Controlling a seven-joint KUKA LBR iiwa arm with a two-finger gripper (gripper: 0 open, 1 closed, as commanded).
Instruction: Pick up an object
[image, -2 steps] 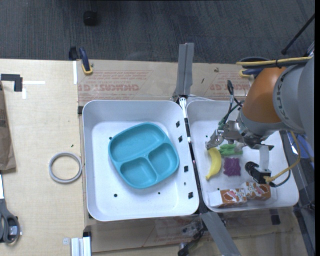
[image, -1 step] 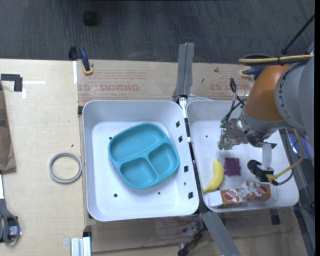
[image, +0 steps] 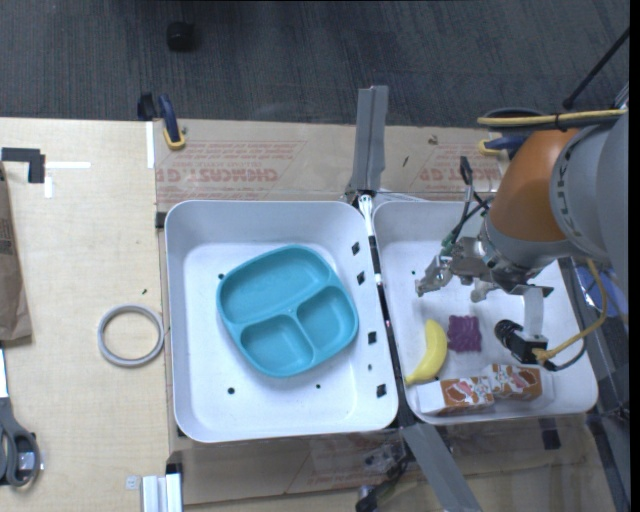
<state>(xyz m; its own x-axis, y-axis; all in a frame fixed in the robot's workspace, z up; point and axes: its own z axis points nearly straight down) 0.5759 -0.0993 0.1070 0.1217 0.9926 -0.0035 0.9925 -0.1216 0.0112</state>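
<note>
Gripper (image: 458, 278) first: from my seat it hangs over the upper middle of the right bin (image: 400, 300), its two fingers spread apart with bare white floor showing between them. I see nothing between the fingers, and I cannot tell whether their tips touch the floor or hover just above it.

Below it lie three candidates. A banana (image: 431, 352) sits near the bin's left wall, curving down toward the front. Just beside it, to the right, is a small purple lump (image: 463, 333) that could be toy grapes; I cannot say for certain. Along the front wall lies a small carton (image: 490, 388), flat on its side, its left end close to the banana's lower tip.

I judge the banana the nearest fair target. It looks light and smooth, possibly slick plastic, so I would close across its thick middle, square to the curve, to keep it from squirting out. The purple lump looks bumpy and light, easy to pinch from above. The carton seems stiff but light; I would take it across its narrow width.

In the left bin (image: 190, 320) rests a blue divided plate (image: 288, 310).
</note>
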